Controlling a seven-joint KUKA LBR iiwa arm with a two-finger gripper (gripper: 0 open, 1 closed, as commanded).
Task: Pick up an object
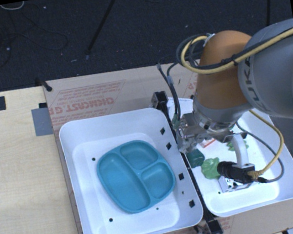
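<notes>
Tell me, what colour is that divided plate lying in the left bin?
The divided plate is light blue all over, plain, with three compartments; the camera view shows it clearly.

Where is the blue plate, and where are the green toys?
Blue divided plastic plate (135, 176): camera view, on its central ridge.
Green toys (210, 168): camera view, on the lighter green one's body.
</notes>
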